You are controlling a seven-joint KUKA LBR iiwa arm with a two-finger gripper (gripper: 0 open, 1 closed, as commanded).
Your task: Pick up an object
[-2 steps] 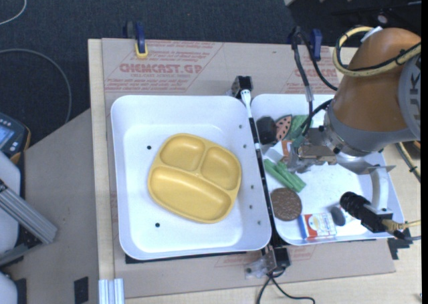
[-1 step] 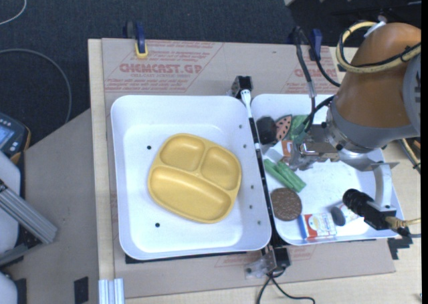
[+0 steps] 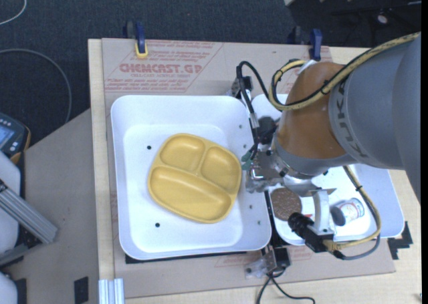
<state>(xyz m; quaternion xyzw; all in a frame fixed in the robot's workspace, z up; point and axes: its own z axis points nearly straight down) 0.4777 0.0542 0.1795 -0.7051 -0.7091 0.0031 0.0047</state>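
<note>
Camera view held two white bins (image 3: 124, 162), one yellow tray (image 3: 194, 177) in the left; right of it, my arm hid my gripper, jaws untellable

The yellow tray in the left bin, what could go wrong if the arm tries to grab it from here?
The yellow divided tray is wide, shallow and lies flat, so the claw may slip off its rim. The arm's wrist sits close over the left bin's right wall, so a descent might clip it. Cables hang loose nearby and could snag.
</note>
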